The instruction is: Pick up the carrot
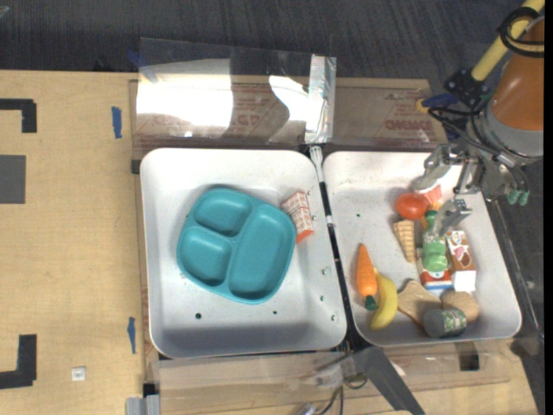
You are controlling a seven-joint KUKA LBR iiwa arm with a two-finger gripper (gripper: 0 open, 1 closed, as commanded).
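Your gripper [449, 184] hangs over the right bin's [346, 188] far side, fingers spread, holding nothing; the carrot [366, 271] lies nearer, left.

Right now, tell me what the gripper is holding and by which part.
Nothing is held. The gripper hangs over the right bin near the tomato, with no item between its fingers. The carrot lies apart, beside the banana.

Single fixed camera above the bench, looking down at a slant, moderately near, both white bins [160, 258] side by side mid-frame, arm [518, 102] entering at right edge, dark floor beyond.
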